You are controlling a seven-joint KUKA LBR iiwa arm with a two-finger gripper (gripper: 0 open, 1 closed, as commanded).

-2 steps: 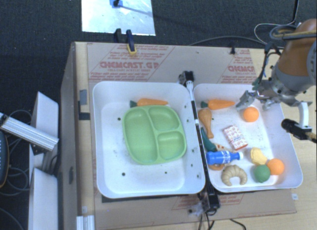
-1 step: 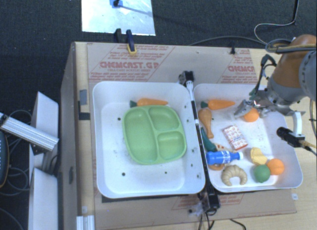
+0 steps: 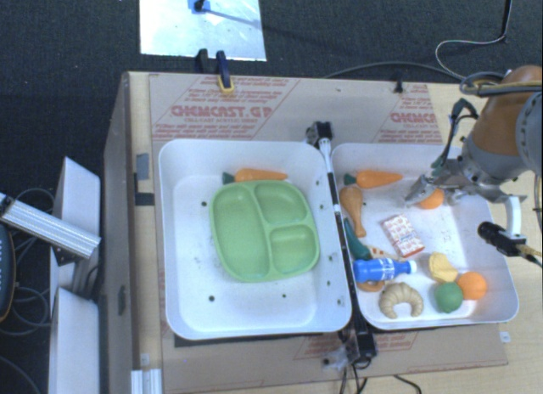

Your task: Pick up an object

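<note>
Gripper (image 3: 422,190) low in right bin (image 3: 506,295), upper-right of frame, near back rim; can't tell its state. Orange piece (image 3: 432,200) just beside it; bare floor below, by red-white packet (image 3: 401,235).

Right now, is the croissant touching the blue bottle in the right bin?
Touching, as far as the camera view shows: the croissant lies just below the blue bottle, its upper edge meeting the bottle's body with no white bin floor between.

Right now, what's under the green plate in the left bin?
The green plate lies on the left bin's white floor. A carrot pokes out behind its far edge. Whatever sits beneath the plate is covered.
</note>
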